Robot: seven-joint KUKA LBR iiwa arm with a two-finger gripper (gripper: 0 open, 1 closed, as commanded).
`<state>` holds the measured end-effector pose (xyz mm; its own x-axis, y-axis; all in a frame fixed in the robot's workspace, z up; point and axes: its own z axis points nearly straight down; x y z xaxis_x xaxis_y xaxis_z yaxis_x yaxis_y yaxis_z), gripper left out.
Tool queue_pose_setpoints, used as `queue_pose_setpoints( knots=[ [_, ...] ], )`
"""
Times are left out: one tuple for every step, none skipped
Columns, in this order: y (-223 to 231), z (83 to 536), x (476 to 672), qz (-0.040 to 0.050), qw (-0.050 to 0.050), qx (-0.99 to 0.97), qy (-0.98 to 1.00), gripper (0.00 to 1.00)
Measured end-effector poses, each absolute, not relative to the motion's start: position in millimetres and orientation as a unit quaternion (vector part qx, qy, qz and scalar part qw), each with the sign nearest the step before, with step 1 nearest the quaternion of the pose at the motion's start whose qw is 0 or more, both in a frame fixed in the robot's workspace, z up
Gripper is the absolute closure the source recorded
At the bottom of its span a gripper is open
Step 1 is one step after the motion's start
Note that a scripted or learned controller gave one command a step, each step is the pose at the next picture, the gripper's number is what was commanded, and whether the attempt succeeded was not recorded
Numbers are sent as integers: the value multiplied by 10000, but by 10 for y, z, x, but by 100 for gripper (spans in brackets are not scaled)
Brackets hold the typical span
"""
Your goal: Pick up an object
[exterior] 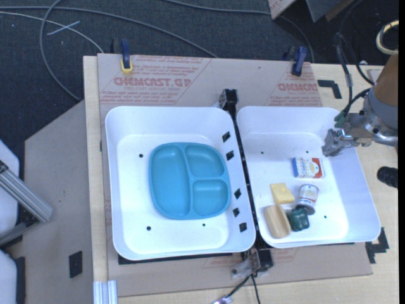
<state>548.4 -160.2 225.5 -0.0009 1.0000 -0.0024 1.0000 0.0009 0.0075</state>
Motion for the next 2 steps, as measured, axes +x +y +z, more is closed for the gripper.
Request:
queue_pose_setpoints(
  knots=[
    [-1551,2713,5532,18,30,7064,7078,100],
    [-1551,3000,5542,14,21,7065,7077,100]
  ],
)
